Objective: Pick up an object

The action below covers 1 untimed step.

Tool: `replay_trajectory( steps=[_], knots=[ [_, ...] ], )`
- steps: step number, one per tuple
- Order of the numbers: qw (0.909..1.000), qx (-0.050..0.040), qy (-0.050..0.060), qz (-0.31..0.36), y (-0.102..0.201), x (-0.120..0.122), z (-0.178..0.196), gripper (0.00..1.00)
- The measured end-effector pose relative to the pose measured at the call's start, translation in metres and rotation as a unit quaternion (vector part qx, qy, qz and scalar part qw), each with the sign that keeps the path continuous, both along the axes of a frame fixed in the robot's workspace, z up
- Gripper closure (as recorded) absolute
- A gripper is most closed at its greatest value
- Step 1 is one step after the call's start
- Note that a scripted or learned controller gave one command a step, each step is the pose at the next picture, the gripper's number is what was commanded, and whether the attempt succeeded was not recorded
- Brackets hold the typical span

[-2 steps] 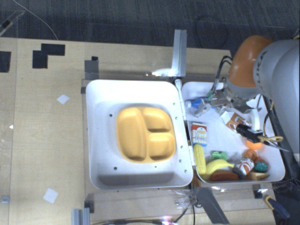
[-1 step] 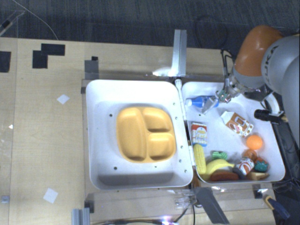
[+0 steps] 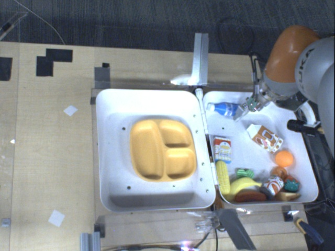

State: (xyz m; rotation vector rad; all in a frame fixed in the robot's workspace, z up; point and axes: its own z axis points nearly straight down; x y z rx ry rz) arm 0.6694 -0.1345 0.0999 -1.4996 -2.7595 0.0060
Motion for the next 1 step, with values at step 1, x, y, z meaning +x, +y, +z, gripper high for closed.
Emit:
replay_trajectory(
  steps=[1],
  knots=[
    [0.9979,0.002,-0.008,-0.065,0.0445,-0.0413,0.0785,1.0]
  ],
)
